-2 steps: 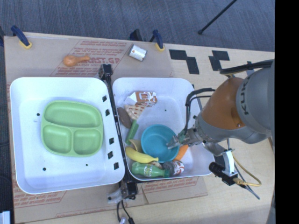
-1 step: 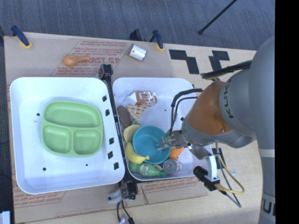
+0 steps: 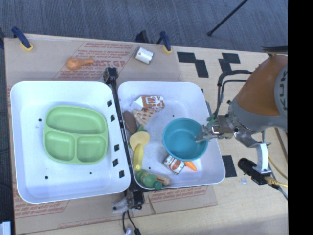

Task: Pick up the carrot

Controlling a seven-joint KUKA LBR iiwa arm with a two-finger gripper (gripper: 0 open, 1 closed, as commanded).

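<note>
Although hanging right over the right rim of the blue bowl (image 3: pixel 182 140), gripper (image 3: pixel 204 135) too small and blurred here to tell whether open or closed. Not yet at the carrot (image 3: pixel 191 166): lying in the right bin (image 3: pixel 188 102), nearer than the bowl, just beside a small can (image 3: pixel 173 164), close to the near right corner.

To do well: draw nearer, past the bowl edge, then turn the jaws across the thin carrot and come down straight. Probably little room there between can, bowl and bin wall, so risk of catching the can instead.

Also in the right bin: a brown and white carton (image 3: pixel 151 103) at the far side, a banana (image 3: pixel 139 155) along the left wall. In the left bin (image 3: pixel 24 111): a green divided plate (image 3: pixel 76 133), nothing on it.
</note>
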